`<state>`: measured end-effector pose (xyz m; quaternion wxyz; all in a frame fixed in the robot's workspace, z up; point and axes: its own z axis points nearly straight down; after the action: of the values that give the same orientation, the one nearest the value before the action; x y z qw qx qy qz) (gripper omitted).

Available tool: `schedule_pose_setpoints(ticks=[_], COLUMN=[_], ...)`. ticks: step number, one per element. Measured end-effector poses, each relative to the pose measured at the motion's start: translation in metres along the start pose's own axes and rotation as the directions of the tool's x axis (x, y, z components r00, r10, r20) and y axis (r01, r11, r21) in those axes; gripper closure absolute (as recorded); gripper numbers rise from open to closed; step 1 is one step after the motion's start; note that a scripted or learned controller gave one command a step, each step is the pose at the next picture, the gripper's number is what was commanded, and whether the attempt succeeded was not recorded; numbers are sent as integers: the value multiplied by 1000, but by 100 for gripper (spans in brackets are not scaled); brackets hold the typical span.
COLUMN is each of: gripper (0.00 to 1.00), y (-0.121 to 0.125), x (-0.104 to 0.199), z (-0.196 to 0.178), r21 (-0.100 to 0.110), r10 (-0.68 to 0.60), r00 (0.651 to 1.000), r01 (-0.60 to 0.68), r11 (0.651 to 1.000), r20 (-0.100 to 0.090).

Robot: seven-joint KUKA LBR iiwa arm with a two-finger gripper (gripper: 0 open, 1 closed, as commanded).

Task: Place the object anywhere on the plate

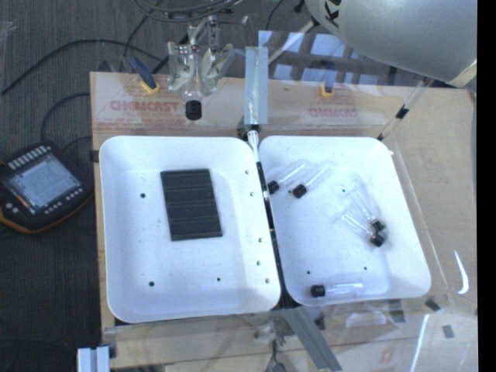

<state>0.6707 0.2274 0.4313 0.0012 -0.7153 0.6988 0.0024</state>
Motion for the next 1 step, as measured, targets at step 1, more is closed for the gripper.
schedule_pose_setpoints(ticks=[1], gripper=[100], y=[20], x=[-7], z=[51], r21=[-5], r10=[-494], r00=[869], r01=[494], r11=[869], r20=[3])
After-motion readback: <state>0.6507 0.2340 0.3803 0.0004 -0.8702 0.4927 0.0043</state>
